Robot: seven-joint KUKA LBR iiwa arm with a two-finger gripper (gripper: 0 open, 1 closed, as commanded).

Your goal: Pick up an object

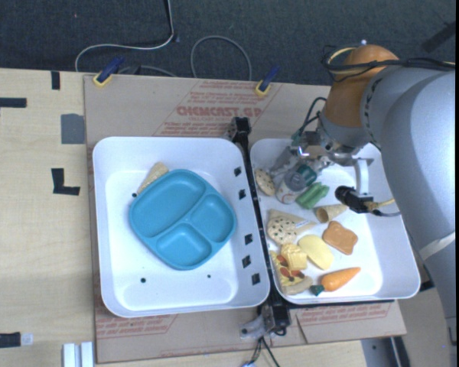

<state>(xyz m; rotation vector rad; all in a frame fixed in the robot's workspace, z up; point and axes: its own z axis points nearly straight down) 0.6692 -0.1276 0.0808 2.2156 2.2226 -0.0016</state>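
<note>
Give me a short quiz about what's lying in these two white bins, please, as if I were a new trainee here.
1. True or false: the blue tray lies in the right bin.
2. Which lies nearest the right bin's front edge? A) green piece B) carrot C) toast slice
3. Fill in: the gripper is over the ____ bin.

Key
1. False: it lies in the left bin.
2. B.
3. Right, near its back left part, by the green piece.
</note>
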